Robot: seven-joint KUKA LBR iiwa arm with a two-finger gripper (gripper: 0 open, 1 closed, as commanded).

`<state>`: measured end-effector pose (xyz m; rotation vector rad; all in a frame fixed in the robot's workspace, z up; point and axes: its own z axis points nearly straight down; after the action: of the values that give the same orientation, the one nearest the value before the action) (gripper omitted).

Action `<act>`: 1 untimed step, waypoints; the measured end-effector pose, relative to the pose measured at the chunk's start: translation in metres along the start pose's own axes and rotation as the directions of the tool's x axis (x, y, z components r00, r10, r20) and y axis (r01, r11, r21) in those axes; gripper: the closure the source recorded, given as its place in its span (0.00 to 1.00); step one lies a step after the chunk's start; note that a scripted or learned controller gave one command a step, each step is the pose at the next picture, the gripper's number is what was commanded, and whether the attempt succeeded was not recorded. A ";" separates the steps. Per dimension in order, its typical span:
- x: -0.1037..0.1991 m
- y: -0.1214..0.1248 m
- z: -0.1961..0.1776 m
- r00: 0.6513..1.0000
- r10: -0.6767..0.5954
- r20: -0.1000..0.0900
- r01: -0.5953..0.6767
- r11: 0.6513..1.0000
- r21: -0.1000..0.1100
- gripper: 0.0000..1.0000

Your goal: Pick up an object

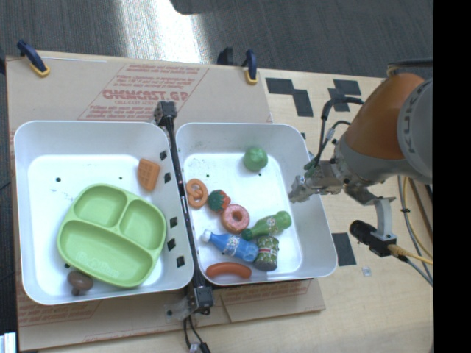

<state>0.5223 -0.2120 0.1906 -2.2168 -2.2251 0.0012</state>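
The gripper (303, 188) hangs over the right bin's (318, 230) right rim, and I cannot tell its state. Inside lie a green ball (255, 159), pretzel (196, 193), strawberry (218, 201), pink donut (236, 218), green bottle (268, 225), blue bottle (231, 245), and sausage (229, 271), crowded together. The left bin (29, 219) holds a green divided plate (112, 234).

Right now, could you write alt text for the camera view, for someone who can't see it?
A grey and orange arm holds its gripper at the right bin's right rim, above toy foods: green ball, donut, blue bottle, sausage. The left bin holds a green tray.
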 end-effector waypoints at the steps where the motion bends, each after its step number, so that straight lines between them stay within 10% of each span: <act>1: 0.001 0.000 0.001 1.000 -0.001 -0.001 0.001 1.000 0.001 0.00</act>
<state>0.5222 -0.2113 0.1900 -2.2150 -2.2251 0.0014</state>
